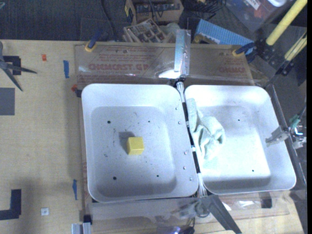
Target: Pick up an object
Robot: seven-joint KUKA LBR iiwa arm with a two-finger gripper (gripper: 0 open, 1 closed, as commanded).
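Jutting from the bench's near edge, a grey metal bracket (214,212) sits below the seam where two shallow white bins meet. A small yellow block (136,146) rests alone on the speckled floor of the left bin (97,179), close to its middle and well apart from every wall. A crumpled pale cloth (207,135) lies in the right bin (278,177), bunched against its left wall just beside the seam. A small metal fitting (279,136) stands at that bin's right rim, too small to make out. How the pincer stands cannot be told from this view. Beyond the bins, a clear sheet with red lettering (126,66) lies flat, blue-handled clamps (95,40) gripping its far corners. Farther back, a wooden crate (146,30) and a slanting yellow pole (288,14) crowd the dark floor.
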